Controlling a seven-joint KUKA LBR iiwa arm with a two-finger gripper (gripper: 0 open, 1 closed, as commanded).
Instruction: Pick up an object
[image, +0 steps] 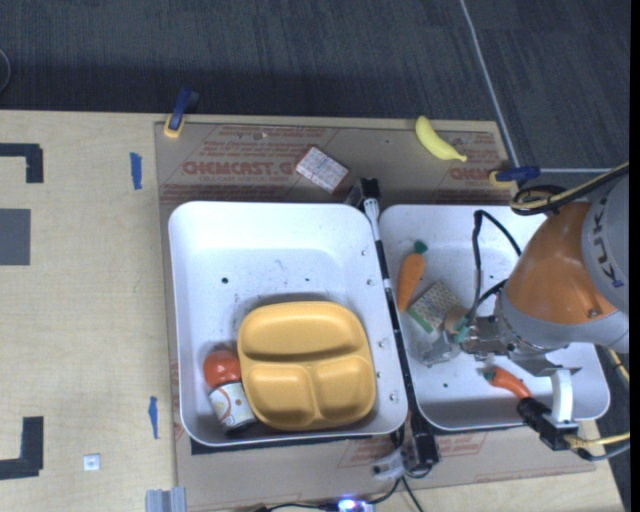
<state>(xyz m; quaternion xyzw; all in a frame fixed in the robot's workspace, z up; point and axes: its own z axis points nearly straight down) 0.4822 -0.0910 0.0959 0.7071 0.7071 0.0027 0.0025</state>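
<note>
Yellow three-compartment tray (303, 362) (smooth, rounded plastic) fills the left bin (190, 250).

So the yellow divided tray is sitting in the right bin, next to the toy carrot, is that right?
Not quite. The camera view shows the yellow divided tray in the left bin, not the right one. The toy carrot lies in the right bin, so the two are in separate bins.

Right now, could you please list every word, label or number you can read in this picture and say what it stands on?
"CHEMCAST": red print on the brown board behind the left bin.
More red print on that board's right end, near the banana: too blurred to read.
"KU": letters on the arm, cut off by the frame.
Small patterned packet in the right bin: print too small to read.
</note>
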